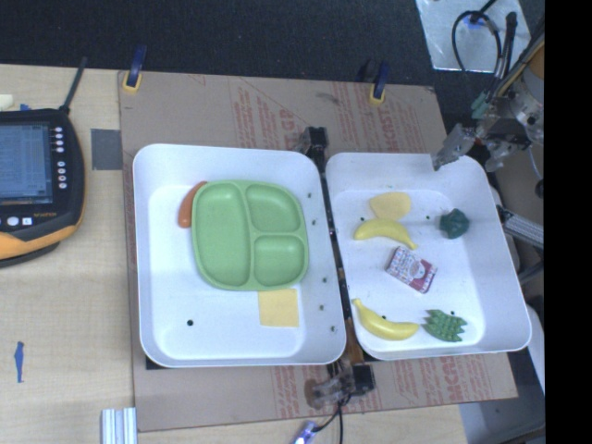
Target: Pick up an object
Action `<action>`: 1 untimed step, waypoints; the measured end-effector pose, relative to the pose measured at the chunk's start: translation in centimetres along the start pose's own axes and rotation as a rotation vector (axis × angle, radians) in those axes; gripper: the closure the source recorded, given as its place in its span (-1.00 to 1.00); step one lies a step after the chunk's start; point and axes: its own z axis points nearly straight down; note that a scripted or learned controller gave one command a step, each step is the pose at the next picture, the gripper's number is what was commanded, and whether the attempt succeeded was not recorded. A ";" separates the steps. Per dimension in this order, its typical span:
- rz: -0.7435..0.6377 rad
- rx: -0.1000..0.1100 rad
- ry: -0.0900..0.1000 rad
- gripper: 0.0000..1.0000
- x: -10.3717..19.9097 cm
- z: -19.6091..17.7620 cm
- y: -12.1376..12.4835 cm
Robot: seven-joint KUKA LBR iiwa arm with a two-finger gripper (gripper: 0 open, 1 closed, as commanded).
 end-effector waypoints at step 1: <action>0.002 -0.013 -0.002 -1.00 2.1 17.4 -1.4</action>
